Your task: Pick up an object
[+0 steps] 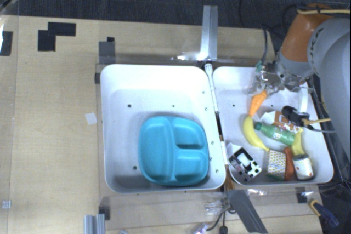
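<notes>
No text, brand or number can be read anywhere. The green bottle (274, 133) carries a label with red and white patches — its print is too blurred to make out. The small box (276, 161) beside it shows a speckled pattern, no legible letters. The black marks (56, 34) on the surface (49, 134) are plain shapes, not writing.

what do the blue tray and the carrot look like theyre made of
Blue tray: likely moulded plastic, judging by its uniform colour, rounded compartments and soft sheen. Carrot: probably a plastic toy, with flat, even orange and a smooth surface, though it is too small to be sure.
</notes>
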Robot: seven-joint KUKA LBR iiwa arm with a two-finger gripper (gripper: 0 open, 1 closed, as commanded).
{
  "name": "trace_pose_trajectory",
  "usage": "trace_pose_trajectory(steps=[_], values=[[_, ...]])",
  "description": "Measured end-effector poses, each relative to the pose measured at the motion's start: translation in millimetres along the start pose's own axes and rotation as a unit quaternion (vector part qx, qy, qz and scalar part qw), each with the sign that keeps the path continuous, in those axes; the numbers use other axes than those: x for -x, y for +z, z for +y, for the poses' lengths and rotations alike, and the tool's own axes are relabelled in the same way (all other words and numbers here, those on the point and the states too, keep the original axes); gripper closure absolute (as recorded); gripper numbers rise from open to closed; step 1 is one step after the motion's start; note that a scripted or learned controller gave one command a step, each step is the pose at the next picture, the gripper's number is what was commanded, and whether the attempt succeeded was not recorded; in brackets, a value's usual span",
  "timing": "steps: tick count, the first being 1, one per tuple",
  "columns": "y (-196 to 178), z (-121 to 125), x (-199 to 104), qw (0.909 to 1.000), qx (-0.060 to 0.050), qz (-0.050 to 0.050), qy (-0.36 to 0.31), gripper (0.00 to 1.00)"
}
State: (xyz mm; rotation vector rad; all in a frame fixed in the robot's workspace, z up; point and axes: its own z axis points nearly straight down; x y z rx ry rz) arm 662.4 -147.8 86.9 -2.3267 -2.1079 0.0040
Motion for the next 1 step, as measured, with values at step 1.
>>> trace_pose_trajectory(steps=[1], values=[[-80.6, -23.1, -36.1, 0.9999, 0.005, 0.000, -0.012, 1.00]])
